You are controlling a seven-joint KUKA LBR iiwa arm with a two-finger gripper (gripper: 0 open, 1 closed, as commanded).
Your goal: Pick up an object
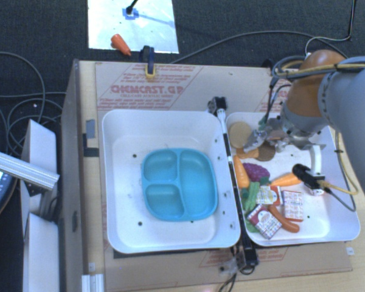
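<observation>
camera view: gripper [260, 137] low in right bin [340, 224], upper part, over tan food pieces [240, 134]; finger state unclear, nothing lifted yet.

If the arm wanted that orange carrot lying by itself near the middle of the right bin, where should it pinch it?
Probably across the thick middle of the carrot, coming straight down from above. It lies flat, pointing left to right, so fingers closing across its narrow width should fit. Its left end nears the purple toy, so stay toward the middle.

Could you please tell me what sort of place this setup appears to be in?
Probably a robotics lab: a grey arm works over two white bins, one with toy food, on a cardboard-topped bench amid loose cables.
</observation>
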